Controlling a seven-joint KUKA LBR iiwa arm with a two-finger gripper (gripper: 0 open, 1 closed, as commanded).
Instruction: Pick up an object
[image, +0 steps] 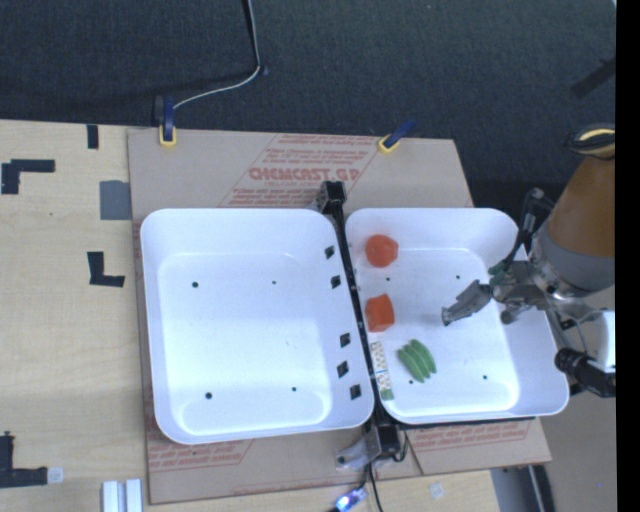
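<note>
Green object (417, 360) just beside tool (462, 307)

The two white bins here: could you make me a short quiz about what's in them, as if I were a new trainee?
1. True or false: all the objects lie in the right bin.
2. How many orange-red objects are there? A) one B) two C) three
3. Fill in: the green object lies nearest the bin's ____ edge (near or far from the camera).

Key:
1. True. The round orange-red object, the blocky orange-red object and the green object all lie there, near the divider from the left bin.
2. B
3. Near

The end effector hovers over the right bin, apart from all three.
</note>
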